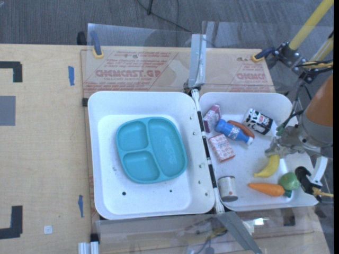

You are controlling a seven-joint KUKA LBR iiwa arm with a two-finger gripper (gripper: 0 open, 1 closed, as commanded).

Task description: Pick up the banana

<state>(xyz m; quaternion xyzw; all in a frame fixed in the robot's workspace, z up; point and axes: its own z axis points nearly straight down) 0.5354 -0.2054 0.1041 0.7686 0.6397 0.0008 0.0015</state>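
Observation:
The yellow banana [267, 166] lies in the right bin [241, 100], near its right side, with its upper tip pointing toward the arm. My gripper [282, 146] hangs just above and to the right of that upper tip, below the orange band of the wrist. Whether it touches the banana is unclear. The banana rests on the bin floor.
An orange carrot [266, 189] and a green fruit [288, 181] lie just below the banana. A metal can [228, 187], a pink box [221, 147], a blue bottle [233, 130], a black-and-white carton [258, 121] and a small pink carton [212, 116] share that bin. A teal divided plate [152, 149] fills the left bin [100, 142].

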